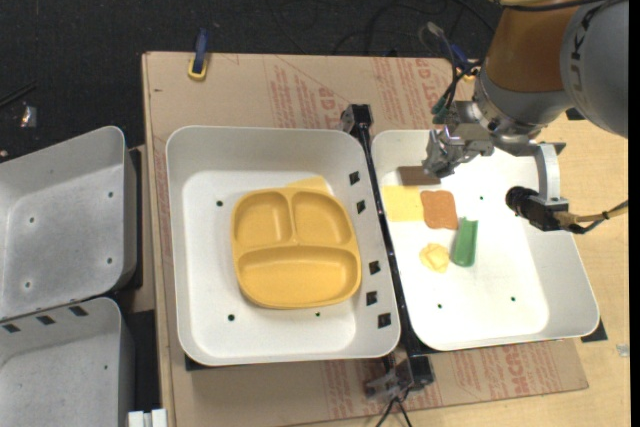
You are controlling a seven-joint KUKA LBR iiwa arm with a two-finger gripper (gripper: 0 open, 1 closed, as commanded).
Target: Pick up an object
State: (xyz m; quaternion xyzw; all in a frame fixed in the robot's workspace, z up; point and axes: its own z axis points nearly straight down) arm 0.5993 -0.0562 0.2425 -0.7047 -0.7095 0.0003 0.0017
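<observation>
Nearest you, the yellow divided tray point(296, 250) lies in the left bin point(190, 215). Look in the right bin point(530, 305): green block point(464, 242), small yellow piece point(434, 257), orange-brown slab point(438, 210), pale yellow sheet point(402, 204). Your end effector point(441, 160) hangs over the far-left corner; you cannot tell its opening.

One fixed camera above my bench point(280, 75), looking down at slant. Both bins in frame: left bin point(200, 315), right bin point(560, 305). My arm point(560, 35) enters from right, far side.
</observation>
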